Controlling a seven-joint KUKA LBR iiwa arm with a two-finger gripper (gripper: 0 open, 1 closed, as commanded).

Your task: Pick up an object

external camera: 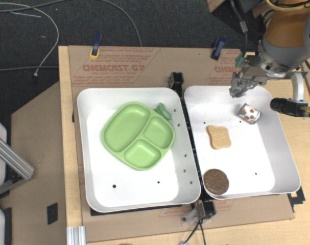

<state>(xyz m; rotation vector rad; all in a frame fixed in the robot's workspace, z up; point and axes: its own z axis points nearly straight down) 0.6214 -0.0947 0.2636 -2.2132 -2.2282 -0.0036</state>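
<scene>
The hand [240,90] hangs over the far edge of the right bin [277,167]; I cannot tell how far it is open, and nothing is seen in it. In this bin lie a small can [249,113], a toast slice [218,137] and a brown round cookie [216,181]. A green divided plate [138,135] lies in the left bin [93,182].

A small shiny can with red and white marks [249,113] lies tipped in the right white bin [277,152], near the back. A tan slice of toast [218,137] lies flat in the middle. A round brown cookie [216,181] sits at the front edge.
</scene>
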